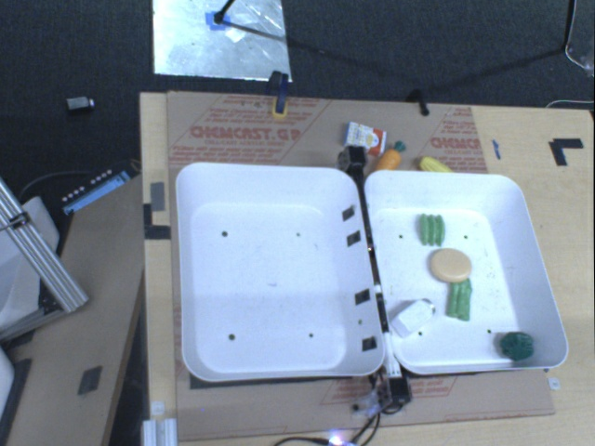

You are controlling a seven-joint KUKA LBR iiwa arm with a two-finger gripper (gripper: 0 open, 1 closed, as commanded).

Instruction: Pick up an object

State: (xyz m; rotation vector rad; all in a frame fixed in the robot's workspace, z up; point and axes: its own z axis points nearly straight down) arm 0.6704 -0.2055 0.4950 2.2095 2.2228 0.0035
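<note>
The right bin (530, 240) holds several small objects. A green ridged piece (430, 229) lies near its middle, and a round tan disc (451, 266) sits just below it. Another green ridged piece (459, 299) lies under the disc. A white flat piece (411, 316) rests near the bin's front left corner. A dark green round object (517, 345) sits in the front right corner.
The left bin (200, 249) stands beside the right one, joined by a row of black clips (363, 268). Behind the bins on the cardboard lie an orange piece (388, 160), a yellow piece (434, 165) and a small printed packet (363, 137).
</note>
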